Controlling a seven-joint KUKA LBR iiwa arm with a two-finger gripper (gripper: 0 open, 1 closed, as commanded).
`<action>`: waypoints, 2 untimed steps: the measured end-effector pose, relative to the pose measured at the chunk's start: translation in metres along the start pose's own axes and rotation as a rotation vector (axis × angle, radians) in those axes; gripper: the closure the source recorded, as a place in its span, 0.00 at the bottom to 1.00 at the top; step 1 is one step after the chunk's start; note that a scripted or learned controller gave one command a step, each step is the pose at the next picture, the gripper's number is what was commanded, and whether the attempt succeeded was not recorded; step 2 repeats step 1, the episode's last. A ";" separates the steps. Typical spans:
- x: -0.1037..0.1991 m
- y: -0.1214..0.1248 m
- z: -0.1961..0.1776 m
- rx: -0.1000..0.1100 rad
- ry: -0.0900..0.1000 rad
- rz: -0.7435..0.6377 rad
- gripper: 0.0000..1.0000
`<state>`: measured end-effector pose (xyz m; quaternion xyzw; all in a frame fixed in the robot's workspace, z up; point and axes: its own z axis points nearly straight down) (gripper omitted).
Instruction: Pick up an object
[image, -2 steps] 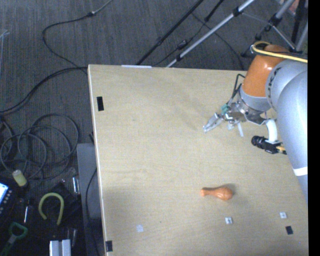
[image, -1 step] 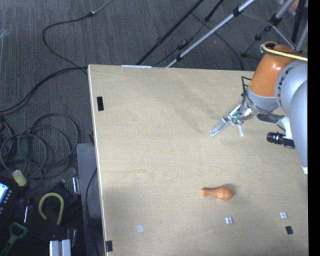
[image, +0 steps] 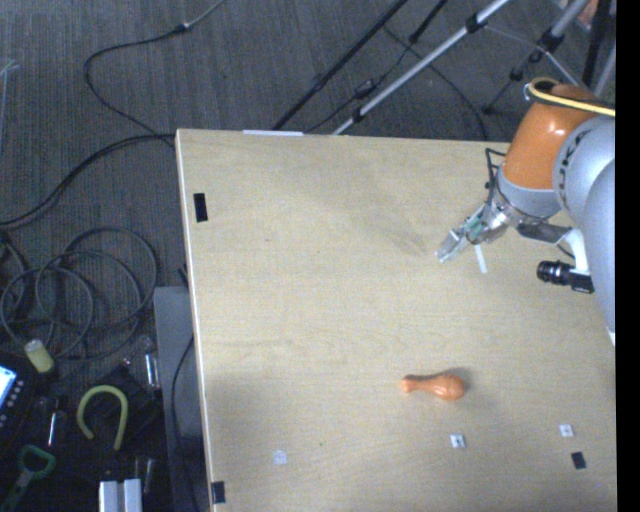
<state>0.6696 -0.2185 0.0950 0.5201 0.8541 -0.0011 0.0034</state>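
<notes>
A bare tan bench top is seen, with the grey, orange-banded arm reaching in over its right edge and cut off by the frame there. The gripper is held above the upper right part of the surface, its fingers apart with nothing between them, though their tips are small and blurred. The approach step is judged to be in hand: the orange pear-shaped object, lying near the lower edge and well apart from the gripper, must be reached and straddled before closing.
</notes>
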 end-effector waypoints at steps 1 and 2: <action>0.056 0.029 -0.074 0.000 0.005 -0.078 1.00; 0.056 0.029 -0.074 0.000 0.005 -0.078 1.00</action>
